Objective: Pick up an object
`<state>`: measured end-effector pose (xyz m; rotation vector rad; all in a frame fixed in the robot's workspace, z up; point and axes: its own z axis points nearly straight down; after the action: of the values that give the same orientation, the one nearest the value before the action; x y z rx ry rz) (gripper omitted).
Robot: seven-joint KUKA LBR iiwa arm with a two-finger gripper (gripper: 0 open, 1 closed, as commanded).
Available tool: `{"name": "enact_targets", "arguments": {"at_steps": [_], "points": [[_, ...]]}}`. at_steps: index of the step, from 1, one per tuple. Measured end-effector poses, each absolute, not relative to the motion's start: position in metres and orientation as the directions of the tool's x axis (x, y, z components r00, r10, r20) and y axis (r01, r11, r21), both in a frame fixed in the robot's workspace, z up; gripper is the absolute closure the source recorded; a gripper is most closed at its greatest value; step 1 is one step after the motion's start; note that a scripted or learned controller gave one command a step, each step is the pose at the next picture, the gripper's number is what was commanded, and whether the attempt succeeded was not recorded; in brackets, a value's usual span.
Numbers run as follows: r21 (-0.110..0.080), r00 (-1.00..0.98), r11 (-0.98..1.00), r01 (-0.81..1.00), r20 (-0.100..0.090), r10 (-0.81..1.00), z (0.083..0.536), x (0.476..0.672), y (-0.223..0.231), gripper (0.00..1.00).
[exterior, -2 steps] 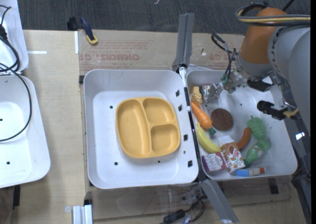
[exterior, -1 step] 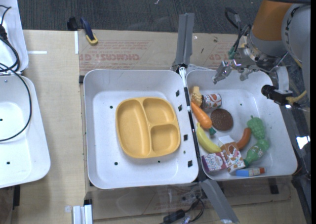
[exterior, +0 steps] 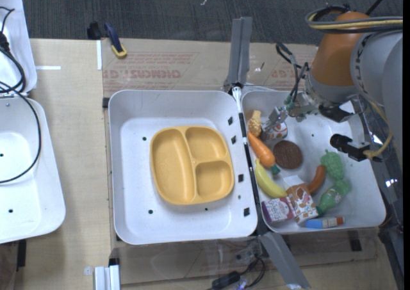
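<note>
Grey arm [exterior: 378, 58] overhangs the right bin [exterior: 365, 218]; fingers [exterior: 280, 118] too blurred to tell their spread.

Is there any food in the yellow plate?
No, it's empty. All three sections of the yellow plate show only bare yellow. The toy food, like the banana, lies in the other bin.

Bench [exterior: 70, 58] bearing two white bins [exterior: 122, 154]

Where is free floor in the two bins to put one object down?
Left bin: a bare white band runs all around the yellow tray. Right bin: crowded by carrot, banana and packets; bare only along its far-right edge.
</note>
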<state>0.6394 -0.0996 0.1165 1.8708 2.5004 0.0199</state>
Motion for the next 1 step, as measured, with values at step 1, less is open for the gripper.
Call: {"name": "enact_targets", "arguments": {"at_steps": [1], "points": [[0.002,-0.333,0.333,0.943,-0.002,0.943,0.0931,0.6034,-0.1024,0.00]]}}
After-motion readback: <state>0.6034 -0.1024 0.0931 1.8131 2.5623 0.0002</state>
